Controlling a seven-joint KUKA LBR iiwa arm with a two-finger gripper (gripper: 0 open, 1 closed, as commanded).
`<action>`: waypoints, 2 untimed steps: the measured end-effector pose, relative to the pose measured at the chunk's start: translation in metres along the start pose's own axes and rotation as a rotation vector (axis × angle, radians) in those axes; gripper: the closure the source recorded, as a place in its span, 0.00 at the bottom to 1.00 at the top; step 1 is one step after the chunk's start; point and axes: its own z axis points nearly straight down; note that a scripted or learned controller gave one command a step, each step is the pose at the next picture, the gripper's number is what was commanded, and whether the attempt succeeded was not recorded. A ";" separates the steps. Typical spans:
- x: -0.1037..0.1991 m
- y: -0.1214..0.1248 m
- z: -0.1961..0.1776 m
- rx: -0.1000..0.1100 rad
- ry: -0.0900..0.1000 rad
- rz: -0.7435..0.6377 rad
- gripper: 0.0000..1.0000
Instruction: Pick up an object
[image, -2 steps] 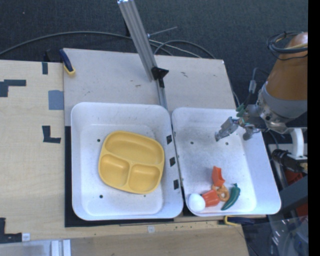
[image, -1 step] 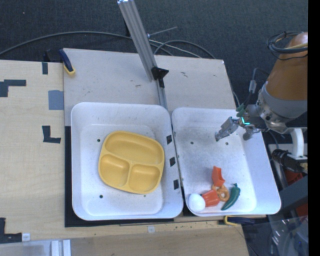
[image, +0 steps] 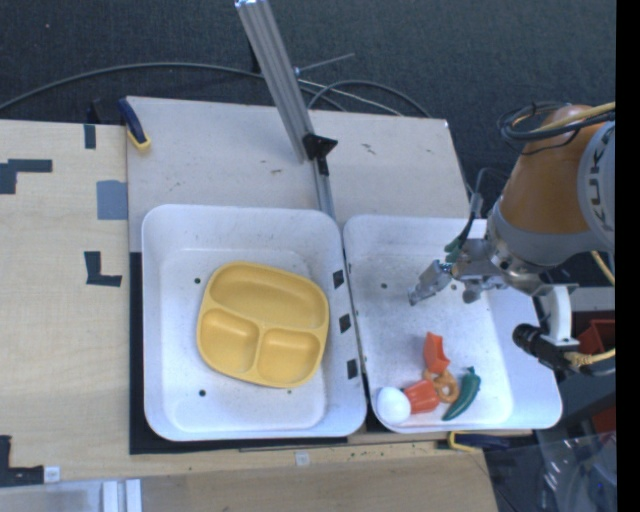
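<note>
While apart, toys (image: 437, 383) below claw (image: 428, 287)

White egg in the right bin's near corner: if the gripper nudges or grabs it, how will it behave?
The egg looks smooth and round, so it would probably roll or slip from the fingers. It sits against the bin wall and an orange piece, which may limit rolling.

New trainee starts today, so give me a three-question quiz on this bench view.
1. True or false: the yellow tray lies in the left bin.
2. The white egg lies near which corner of the right bin: A) near-left, B) far-right?
3. Fill in: the gripper hangs over the ___ bin.

Key: 1 true; 2 A; 3 right.
</note>
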 end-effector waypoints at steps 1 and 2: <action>0.003 0.001 0.064 0.001 0.000 0.001 0.00; 0.003 0.000 0.108 0.000 0.000 0.001 0.00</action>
